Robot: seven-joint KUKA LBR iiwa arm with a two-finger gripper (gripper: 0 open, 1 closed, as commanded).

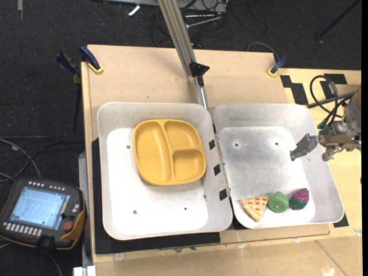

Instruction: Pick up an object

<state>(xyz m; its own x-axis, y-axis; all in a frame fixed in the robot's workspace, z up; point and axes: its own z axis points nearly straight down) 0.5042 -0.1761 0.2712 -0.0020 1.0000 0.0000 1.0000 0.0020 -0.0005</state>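
Where the arm comes in at the right edge of the frame, the gripper (315,147) sits over the right rim of the right bin (259,125), at mid-height in the picture. One dark finger (302,147) slants down and left over the bin floor, and a paler one lies close to the wrist, so the pincer looks spread apart with nothing between its fingers. Most of the arm behind it is cut off by the frame edge, and the wrist is a blur of grey parts and black cable.

Below the gripper, well apart from it, three small objects lie in a row along the bin's lower wall: a purple object (299,198) at the right, a green round object (279,202) touching it, and a waffle-patterned wedge (255,207) just beside that at the left. What the purple one is cannot be made out.

In the left bin (115,171), a yellow divided plate (169,152) rests in the upper middle. A metal pole (178,27) slants from the top of the frame to the seam between the bins. A control pendant (40,211) lies at lower left, partly cut off.
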